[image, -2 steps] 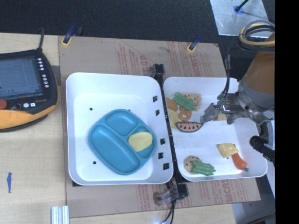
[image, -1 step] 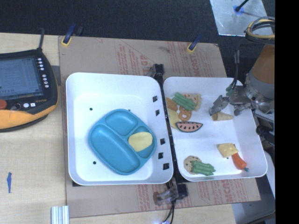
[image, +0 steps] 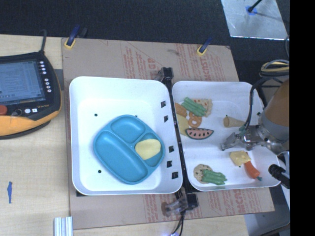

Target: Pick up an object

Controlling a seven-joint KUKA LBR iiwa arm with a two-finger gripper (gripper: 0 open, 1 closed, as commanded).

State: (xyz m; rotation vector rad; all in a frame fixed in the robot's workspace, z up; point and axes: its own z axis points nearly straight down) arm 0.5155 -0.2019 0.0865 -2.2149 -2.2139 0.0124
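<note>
My gripper hangs low over the right side of the right bin, reaching in from the right. Just below it lies a yellow cheese wedge, with an orange carrot beside that. An ice-cream cone lies just above the gripper. Further left are a watermelon slice, a green pretzel-shaped piece and orange slices. A cookie with green beans sits near the bin's front edge. Nothing is visibly held.
The left bin holds a blue divided plate with a yellow lump on it. A teach pendant lies on the bench at far left. Black clips run along the seam between the bins.
</note>
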